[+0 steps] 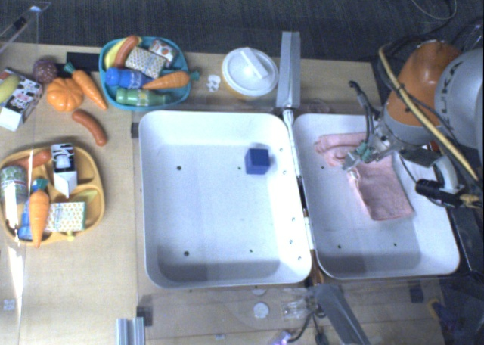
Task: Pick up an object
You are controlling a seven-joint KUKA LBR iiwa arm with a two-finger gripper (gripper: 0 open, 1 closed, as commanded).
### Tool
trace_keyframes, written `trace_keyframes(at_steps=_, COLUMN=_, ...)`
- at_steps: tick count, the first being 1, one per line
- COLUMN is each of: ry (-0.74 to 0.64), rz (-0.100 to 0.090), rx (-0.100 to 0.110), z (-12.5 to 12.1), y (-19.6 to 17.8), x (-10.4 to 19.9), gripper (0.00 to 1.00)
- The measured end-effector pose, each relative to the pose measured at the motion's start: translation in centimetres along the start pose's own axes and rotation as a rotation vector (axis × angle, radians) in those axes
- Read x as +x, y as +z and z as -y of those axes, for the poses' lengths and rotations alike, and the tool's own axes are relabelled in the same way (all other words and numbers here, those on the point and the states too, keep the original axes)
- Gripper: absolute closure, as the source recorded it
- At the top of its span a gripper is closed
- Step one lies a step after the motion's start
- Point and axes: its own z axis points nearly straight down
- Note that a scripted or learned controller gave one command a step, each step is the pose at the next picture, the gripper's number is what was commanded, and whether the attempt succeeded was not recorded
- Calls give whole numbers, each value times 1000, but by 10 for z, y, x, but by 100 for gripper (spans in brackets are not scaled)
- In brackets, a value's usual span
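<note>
The arm (pixel 446 101) enters from 3 o'clock and reaches over the right bin (pixel 393 260). Its end effector (pixel 361 156) sits low over the upper left part of that bin, directly on a pink cloth (pixel 378 184). The cloth lies crumpled along the bin's upper half, running from about 10 o'clock of the bin down toward its centre. The end effector's tips meet the cloth at its upper left fold; whether they are spread or pressed together cannot be told from this angle, and no fabric is visibly lifted between them.

The left bin (pixel 219 260) contains one blue cube (pixel 258 160), resting flat on the floor toward 2 o'clock of that bin, well apart from the end effector.

On the desk (pixel 113 207) beyond the bins, at 12 o'clock, stands a white lidded container (pixel 250 71). At 10 o'clock a blue bowl (pixel 113 97) holds toy food, including a carrot and a small patterned box. Beside it, toward 9 o'clock, lie a toy pumpkin (pixel 63 94), a loose carrot (pixel 92 88) and a sausage (pixel 90 127). At 8 o'clock a yellow tray (pixel 94 184) carries further toy items, among them a carrot and small cartons.
</note>
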Motion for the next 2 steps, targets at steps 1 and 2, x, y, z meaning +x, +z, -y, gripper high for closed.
trace_keyframes(at_steps=1, ry=0, rz=0, rx=0, z=0, y=0, x=0, gripper=0)
trace_keyframes(at_steps=2, ry=-68, rz=-5, rx=5, z=9, y=13, x=30, gripper=0)
